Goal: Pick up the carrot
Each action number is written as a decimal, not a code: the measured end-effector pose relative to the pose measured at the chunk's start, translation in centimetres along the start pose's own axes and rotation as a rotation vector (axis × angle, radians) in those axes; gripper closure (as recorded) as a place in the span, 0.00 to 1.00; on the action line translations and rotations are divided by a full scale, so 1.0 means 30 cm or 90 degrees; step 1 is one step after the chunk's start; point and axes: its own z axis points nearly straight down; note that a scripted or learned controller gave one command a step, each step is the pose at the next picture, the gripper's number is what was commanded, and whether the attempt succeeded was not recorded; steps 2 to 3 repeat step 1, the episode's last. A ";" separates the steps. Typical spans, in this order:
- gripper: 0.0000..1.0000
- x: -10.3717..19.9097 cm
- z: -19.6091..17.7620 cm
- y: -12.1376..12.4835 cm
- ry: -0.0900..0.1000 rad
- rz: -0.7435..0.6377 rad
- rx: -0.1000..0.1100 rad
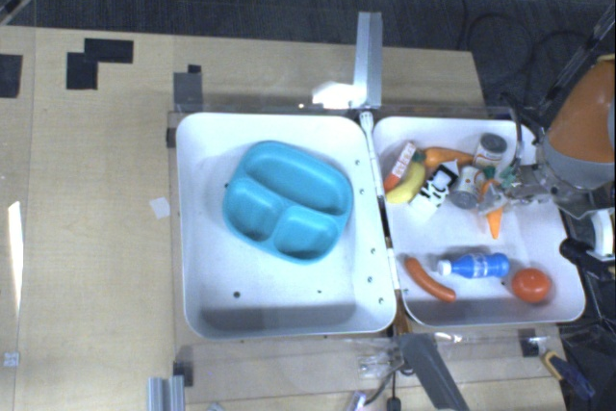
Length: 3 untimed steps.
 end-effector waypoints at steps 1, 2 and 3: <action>1.00 0.124 -0.322 -0.032 0.002 -0.022 0.003; 1.00 0.124 -0.322 -0.032 0.002 -0.022 0.003; 1.00 0.124 -0.322 -0.032 0.002 -0.022 0.003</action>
